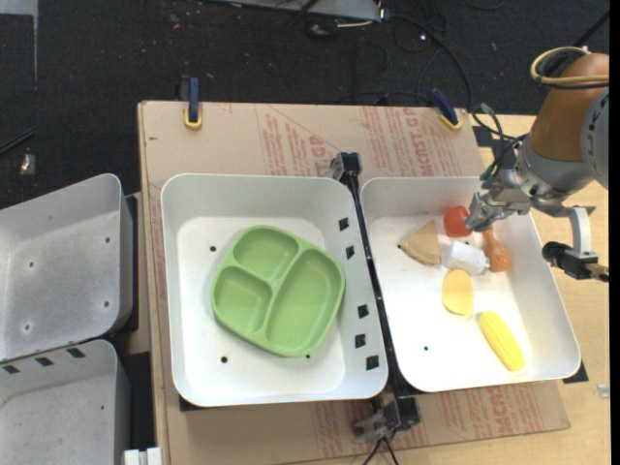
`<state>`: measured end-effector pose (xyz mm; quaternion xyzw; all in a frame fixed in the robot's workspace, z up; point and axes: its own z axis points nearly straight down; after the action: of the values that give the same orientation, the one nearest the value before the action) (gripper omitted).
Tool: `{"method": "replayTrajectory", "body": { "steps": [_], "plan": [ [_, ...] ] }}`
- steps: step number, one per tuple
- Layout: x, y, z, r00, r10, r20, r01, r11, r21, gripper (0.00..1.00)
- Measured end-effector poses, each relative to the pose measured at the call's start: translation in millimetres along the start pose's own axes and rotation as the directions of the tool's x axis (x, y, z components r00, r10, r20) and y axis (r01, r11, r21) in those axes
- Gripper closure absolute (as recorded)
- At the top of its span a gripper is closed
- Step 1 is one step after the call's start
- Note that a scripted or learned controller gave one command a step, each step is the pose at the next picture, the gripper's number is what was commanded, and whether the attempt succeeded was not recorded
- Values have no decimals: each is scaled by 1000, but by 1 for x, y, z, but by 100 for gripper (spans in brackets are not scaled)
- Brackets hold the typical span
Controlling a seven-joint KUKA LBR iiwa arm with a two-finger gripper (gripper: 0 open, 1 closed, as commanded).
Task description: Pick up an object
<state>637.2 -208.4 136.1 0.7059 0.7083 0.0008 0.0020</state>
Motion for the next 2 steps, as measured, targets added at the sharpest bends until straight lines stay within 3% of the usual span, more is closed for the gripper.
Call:
{"method": "replayTrajectory", "body": {
  "steps": [1,2],
  "plan": [
    [6,10,-57,1000,0,1,0,1000,-4,100],
    [6,11,-65,1000,1,-1,-1,1000,0,100]
  ]
}}
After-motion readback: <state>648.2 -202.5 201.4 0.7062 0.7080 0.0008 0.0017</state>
